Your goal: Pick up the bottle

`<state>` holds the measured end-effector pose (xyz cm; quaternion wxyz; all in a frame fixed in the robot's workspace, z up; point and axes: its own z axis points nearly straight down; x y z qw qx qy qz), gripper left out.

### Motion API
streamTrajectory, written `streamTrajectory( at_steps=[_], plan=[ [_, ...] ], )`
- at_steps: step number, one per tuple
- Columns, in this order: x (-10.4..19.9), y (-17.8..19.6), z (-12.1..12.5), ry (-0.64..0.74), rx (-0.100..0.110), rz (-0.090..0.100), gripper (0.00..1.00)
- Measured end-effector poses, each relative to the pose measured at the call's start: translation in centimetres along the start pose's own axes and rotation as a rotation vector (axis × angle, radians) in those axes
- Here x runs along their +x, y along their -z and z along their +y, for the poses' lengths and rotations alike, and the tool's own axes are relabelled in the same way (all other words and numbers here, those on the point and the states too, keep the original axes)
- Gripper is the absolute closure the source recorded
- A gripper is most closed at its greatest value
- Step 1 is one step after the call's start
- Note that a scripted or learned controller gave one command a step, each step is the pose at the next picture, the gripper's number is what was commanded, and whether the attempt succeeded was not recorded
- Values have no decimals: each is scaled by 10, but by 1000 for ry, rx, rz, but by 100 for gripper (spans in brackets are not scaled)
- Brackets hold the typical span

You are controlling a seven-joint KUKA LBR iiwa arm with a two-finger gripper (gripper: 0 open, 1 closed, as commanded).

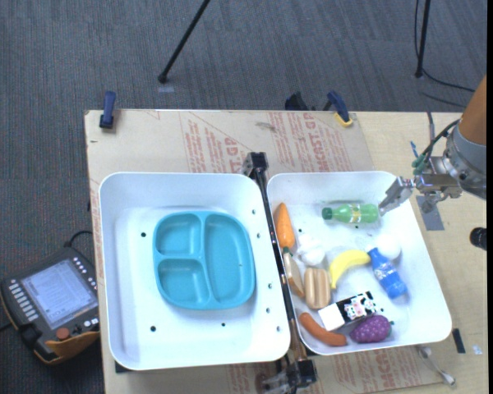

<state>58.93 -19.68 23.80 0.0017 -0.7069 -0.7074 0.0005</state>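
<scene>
Here: slim green clear-plastic bottle (351, 213) lying flat, end effector (411, 189) beside.

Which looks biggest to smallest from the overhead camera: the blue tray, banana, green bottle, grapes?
1. Blue tray, by far.
2-3. Green bottle and banana look too alike to rank.
4. Grapes.

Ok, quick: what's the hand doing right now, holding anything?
Hand: at the right bin's far right edge, beside the green bottle's end. Open or closed cannot be told; nothing seen held.

Grey carpet floor (57, 48), tripod legs (189, 31)
</scene>
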Motion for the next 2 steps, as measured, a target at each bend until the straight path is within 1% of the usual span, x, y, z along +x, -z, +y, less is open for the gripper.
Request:
streamTrajectory(
  at_steps=[1, 2],
  plan=[
    [-8, -151, -14, -118, 2, 4, 0],
    [-8, -141, -14, -120, 3, 4, 100]
  ],
)
